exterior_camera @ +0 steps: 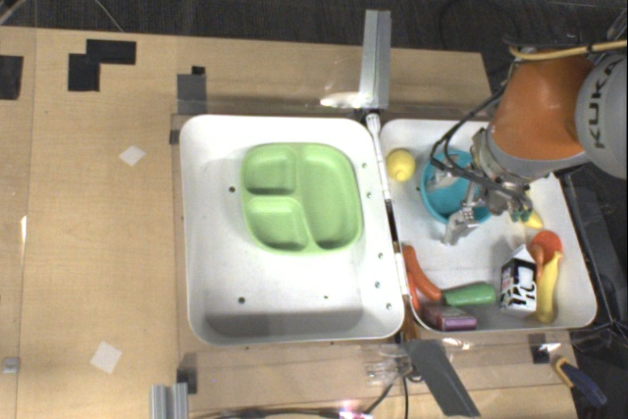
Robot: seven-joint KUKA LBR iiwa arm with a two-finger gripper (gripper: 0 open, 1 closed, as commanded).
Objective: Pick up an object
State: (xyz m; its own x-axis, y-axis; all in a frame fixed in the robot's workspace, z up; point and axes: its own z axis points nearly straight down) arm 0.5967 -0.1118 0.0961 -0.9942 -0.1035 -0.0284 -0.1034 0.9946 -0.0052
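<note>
Two shallow white bins sit side by side on a wooden worktop (88, 240). Along the near edge of the right bin (579, 304) lie one purple block (453, 319), one green piece (471, 293), one orange strip (420, 278), one black-and-white carton (518, 284) and one yellow-orange banana shape (546, 275). Above them the jaws (465, 221) hang beside a teal cup (444, 191); whether they are spread cannot be told. One yellow ball (399, 164) lies farther back. The left bin (211, 211) holds one green divided tray (299, 196).
</note>
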